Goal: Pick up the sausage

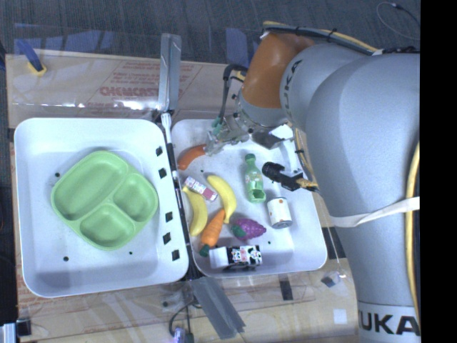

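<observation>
1. On the left, the left bin (28, 263) held a green divided plate (105, 199), well apart from the work.
2. The sausage (191, 156) lay in the right bin (314, 252), at its upper left near the divider, with one end just beside the jaws (218, 140).
3. The jaws hung low over that end; I could not tell how far open they were, and nothing was visibly held between them.
4. My worry: so near the sausage's tip, a closing grip might catch only the end and squirt it away, or shove it against the bin wall.
5. Two bananas (214, 199), a carrot (212, 229), a green bottle (253, 179) and a small wrapped packet (200, 188) sat near; a sideways sweep could knock them.
6. The bench (86, 84) looked like pale board under clear sheeting, and behind it lay dark carpet (107, 6).
</observation>
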{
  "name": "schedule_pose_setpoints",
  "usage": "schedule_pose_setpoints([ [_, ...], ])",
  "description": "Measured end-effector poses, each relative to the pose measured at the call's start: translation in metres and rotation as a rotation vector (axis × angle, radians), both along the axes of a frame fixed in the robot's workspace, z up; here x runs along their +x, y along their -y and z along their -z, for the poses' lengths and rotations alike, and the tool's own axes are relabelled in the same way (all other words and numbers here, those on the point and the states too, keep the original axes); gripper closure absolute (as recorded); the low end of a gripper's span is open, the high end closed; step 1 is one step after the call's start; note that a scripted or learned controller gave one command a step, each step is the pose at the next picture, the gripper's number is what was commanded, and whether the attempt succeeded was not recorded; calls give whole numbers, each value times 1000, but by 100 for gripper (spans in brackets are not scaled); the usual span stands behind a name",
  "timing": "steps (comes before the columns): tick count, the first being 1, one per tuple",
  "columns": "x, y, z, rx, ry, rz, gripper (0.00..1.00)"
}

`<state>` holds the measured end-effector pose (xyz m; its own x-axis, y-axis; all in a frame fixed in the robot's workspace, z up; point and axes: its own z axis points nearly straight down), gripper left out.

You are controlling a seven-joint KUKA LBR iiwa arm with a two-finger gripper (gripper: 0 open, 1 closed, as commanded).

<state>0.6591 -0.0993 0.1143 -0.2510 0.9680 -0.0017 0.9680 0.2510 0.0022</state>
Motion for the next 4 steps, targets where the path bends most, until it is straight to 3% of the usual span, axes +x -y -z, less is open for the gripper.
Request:
schedule_pose_setpoints([
  [1, 0, 0, 0, 0, 0, 0, 0],
  [2, -2, 4, 20, 0, -6, 54, 0],
  [3, -1, 3, 10, 1, -5, 49, 100],
  [4, -1, 3, 10, 1, -5, 49, 0],
])
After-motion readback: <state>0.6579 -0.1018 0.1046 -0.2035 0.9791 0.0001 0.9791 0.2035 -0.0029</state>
